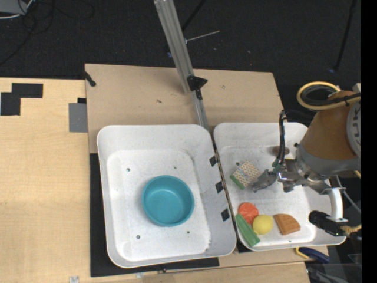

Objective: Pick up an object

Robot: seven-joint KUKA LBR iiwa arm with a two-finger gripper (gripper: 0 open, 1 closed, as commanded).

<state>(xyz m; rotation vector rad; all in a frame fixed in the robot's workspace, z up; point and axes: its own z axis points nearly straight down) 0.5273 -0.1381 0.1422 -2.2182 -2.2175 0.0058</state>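
Hovering in the right bin (259, 135), the gripper (263, 183) is seen beside the sponge (245, 173); jaw state cannot be told; nothing is lifted yet.

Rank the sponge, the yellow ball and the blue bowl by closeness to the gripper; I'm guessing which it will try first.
1. Sponge: right bin, just left of the gripper.
2. Yellow ball: same bin, toward the near edge, below the gripper.
3. Blue bowl: left bin, across the divide, farthest.
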